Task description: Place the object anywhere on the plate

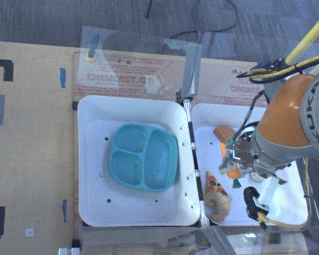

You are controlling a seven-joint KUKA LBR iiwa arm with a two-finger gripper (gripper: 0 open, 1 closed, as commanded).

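A tan bench (28, 159) with black corner marks is seen below grey carpet (75, 6). A teal divided plate (144, 157) is held in the left bin (90, 201). Faded red lettering (119, 78) behind is unreadable. In the right bin (294, 208), toy food (218, 195) is seen just beside the gripper (234, 162).
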